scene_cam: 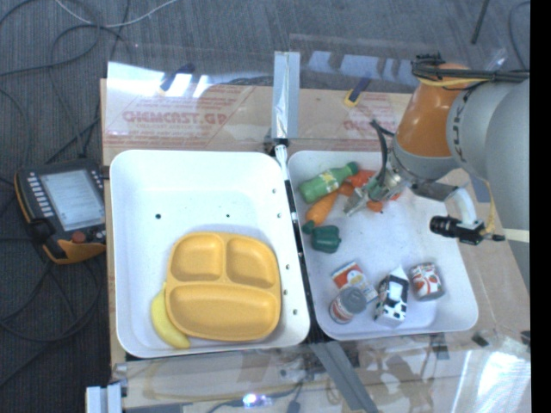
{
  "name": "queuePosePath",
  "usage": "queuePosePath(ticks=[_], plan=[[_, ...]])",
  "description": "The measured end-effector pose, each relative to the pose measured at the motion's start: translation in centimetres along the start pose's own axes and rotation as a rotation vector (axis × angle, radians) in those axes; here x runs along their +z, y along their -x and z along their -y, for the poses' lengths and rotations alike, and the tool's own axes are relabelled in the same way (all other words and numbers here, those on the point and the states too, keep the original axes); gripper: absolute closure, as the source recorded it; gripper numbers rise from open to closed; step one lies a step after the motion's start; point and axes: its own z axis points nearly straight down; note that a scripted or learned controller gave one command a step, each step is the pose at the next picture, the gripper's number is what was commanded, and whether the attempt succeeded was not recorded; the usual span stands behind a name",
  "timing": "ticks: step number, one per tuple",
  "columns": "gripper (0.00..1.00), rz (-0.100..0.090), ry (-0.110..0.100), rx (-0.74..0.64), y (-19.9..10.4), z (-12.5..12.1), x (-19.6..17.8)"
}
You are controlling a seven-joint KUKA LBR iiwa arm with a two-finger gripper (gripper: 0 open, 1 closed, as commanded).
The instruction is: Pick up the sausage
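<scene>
Grasp step: gripper [376, 192] down at the right bin's [456, 312] far edge over a reddish sausage [381, 191], grip state unreadable; next, confirm closure, then lift.

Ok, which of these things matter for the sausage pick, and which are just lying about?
In the job:
end effector
reddish sausage beside it, partly hidden
right bin that holds it

Lying about:
green bottle
carrot
green pepper
cans
milk carton
yellow tray and banana in the left bin
</scene>
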Motion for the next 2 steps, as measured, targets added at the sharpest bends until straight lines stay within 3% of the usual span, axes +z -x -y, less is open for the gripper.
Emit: queuePosePath(ticks=[1,2], plan=[[1.0,0.0,0.002,-0.001,-0.1,-0.1,-1.0],[1.0,-0.01,-0.009,0.019,-5.1,-5.0,-13.5]])
